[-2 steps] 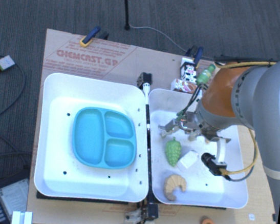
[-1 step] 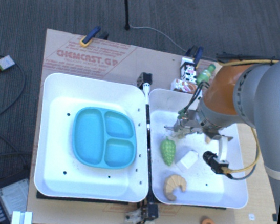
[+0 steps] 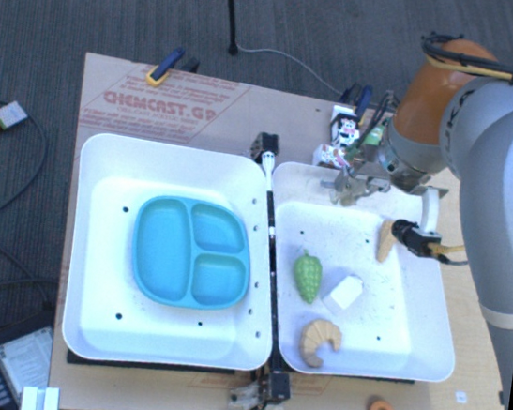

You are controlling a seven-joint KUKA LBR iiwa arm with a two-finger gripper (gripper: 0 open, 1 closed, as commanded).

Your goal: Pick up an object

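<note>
Jaws [image 3: 346, 195] hung over the right bin's [image 3: 423, 365] far rim, couldn't tell their state, green thing [image 3: 307, 277], white block [image 3: 345, 291] and croissant [image 3: 320, 340] sat loose inside, blue tray [image 3: 193, 253] in left bin [image 3: 89, 318].

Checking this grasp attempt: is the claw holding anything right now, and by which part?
Nothing is held. The claw hangs over the right bin's far rim, apart from the objects lying inside.

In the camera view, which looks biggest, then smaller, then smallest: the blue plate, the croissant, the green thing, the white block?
1. blue plate
2. croissant
3. green thing and white block look about alike, too close to rank.
</note>
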